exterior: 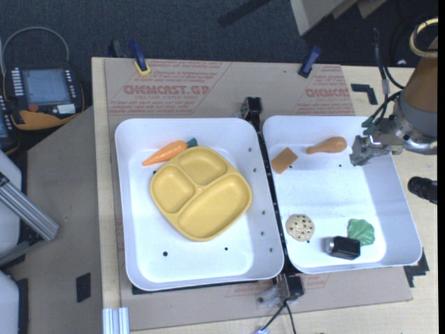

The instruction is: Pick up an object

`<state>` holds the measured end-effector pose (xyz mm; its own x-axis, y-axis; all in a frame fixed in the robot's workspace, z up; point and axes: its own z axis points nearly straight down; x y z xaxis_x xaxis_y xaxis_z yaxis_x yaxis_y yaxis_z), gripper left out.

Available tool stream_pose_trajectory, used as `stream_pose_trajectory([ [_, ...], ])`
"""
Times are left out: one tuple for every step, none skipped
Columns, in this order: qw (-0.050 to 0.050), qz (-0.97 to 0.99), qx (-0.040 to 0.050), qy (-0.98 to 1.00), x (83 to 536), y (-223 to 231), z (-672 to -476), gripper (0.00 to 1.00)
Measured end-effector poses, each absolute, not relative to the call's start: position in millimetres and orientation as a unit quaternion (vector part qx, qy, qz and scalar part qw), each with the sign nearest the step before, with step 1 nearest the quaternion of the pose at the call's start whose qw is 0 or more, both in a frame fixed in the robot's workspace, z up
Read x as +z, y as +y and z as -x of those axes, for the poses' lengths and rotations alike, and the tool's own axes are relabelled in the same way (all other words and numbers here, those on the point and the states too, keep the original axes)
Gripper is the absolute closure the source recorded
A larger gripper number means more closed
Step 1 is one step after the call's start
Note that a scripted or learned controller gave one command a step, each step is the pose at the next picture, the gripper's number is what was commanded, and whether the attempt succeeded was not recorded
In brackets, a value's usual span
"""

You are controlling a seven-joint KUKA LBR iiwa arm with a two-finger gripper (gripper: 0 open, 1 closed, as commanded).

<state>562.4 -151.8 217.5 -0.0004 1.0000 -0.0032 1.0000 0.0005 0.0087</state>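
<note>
My gripper (pixel 363 150) hangs over the far right part of the right bin (pixel 389 200), just right of a tan drumstick-shaped piece (pixel 327 145). Between the two there is a small gap. A brown square piece (pixel 284 160) lies at the bin's far left. Toward the front lie a speckled cookie (pixel 300 227), a green leafy piece (pixel 361 231) and a small black block (pixel 342 247). The gripper's tip is small and dark against the bin wall.
The left bin (pixel 139 221) holds a yellow divided plate (pixel 200 192) with an orange carrot (pixel 165 152) at its far edge. A black divider (pixel 268 186) runs between the bins. The arm's orange band (pixel 425 89) is at the right edge.
</note>
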Motion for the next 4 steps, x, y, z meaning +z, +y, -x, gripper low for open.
stream_pose_trajectory([
  [0.004,-0.707,0.0018,0.708,267.4,-152.2,-563.9,1.00],
  [-0.001,-0.705,0.0004,0.709,269.4,-98.1,-556.3,1.00],
  [-0.002,-0.705,-0.0005,0.709,248.1,-47.9,-548.5,1.00],
  [-0.003,-0.705,-0.0007,0.709,231.8,7.3,-550.3,1.00],
])
